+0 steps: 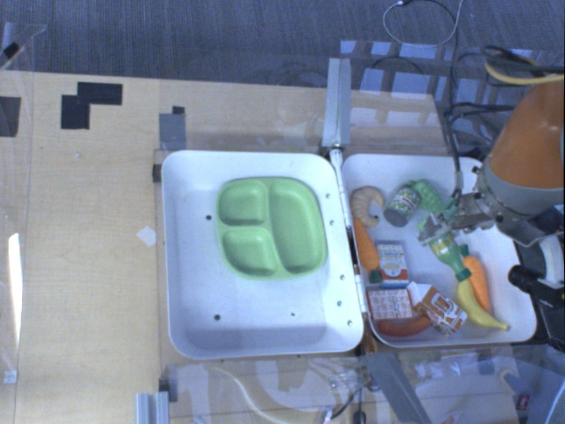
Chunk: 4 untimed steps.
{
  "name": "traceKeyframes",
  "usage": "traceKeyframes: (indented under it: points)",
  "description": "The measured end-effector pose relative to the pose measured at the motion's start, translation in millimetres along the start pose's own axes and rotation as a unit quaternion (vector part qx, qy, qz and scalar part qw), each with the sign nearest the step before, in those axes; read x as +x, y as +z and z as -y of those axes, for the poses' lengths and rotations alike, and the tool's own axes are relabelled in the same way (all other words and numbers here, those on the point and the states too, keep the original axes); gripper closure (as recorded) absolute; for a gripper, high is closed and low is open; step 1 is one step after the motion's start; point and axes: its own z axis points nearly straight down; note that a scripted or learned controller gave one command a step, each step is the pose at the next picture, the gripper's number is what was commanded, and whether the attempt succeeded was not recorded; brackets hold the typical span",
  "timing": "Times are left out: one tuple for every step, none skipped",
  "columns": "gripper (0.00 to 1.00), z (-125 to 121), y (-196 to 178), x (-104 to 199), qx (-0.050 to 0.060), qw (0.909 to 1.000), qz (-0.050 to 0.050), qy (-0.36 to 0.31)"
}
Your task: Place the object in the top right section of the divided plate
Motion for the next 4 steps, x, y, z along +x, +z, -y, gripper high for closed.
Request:
traceKeyframes:
  points:
    - [0.0,0.0,0.0,0.0,0.0,1.0,0.0,0.0]
    - [1.0,-2.2,-11.3,0.5,-0.002,1.0,0.001,-0.003]
    - [0.0,-2.2,-11.3,0.5,-0.002,1.0,0.001,-0.003]
    - [1.0,-4.4,-22.7,1.0,-0.005,1.0,0.001,-0.006]
